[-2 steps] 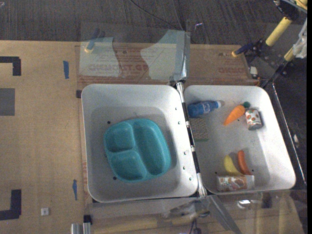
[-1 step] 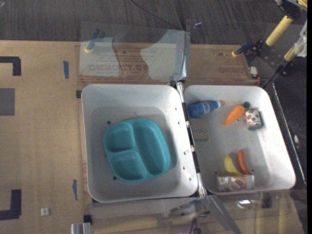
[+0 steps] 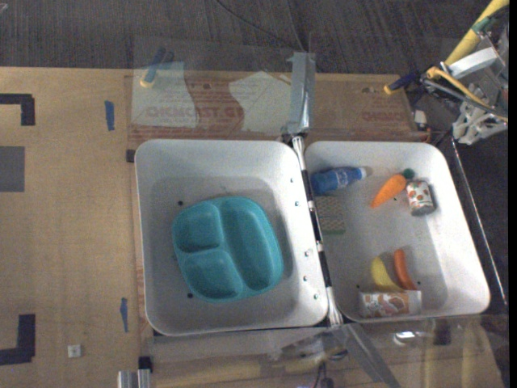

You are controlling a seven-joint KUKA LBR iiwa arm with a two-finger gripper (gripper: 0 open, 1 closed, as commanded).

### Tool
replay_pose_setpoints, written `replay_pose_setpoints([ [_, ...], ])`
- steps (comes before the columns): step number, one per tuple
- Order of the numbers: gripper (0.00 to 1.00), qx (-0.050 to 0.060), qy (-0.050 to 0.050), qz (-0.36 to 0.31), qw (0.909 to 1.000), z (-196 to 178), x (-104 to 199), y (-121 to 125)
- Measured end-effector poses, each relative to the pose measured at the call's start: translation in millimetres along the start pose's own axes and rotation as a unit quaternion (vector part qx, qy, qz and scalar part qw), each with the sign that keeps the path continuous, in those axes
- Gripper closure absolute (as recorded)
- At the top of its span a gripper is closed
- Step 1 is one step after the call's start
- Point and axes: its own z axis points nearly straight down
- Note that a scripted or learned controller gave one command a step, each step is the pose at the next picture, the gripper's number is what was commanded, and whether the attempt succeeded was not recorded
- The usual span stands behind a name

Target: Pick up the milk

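A white carton with orange and brown print (image 3: 390, 302), which I take for the milk, lies on its side against the front wall of the right bin (image 3: 464, 241). A small printed box or can (image 3: 419, 196) stands near that bin's back right. My gripper (image 3: 477, 118) hangs outside the right bin, above its back right corner, far from the carton. Nothing is visibly held by it.
The right bin also holds a blue bottle with a white cap (image 3: 336, 179), a carrot (image 3: 390, 188), a banana (image 3: 383, 273), an orange piece (image 3: 403, 268) and a green sponge (image 3: 329, 214). A teal divided plate (image 3: 229, 247) lies in the left bin (image 3: 153, 217).
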Motion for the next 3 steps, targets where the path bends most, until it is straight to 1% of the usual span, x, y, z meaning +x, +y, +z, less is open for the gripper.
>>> replay_pose_setpoints([
  [1, 1.0, 0.0, 0.0, 0.084, 0.9965, 126.6, -42.2, -2.3],
  [2, 1.0, -0.001, 0.001, 0.083, 0.9966, 138.7, -20.0, 41.1],
  [3, 1.0, -0.001, 0.002, 0.084, 0.9965, 240.0, -16.2, 58.7],
])
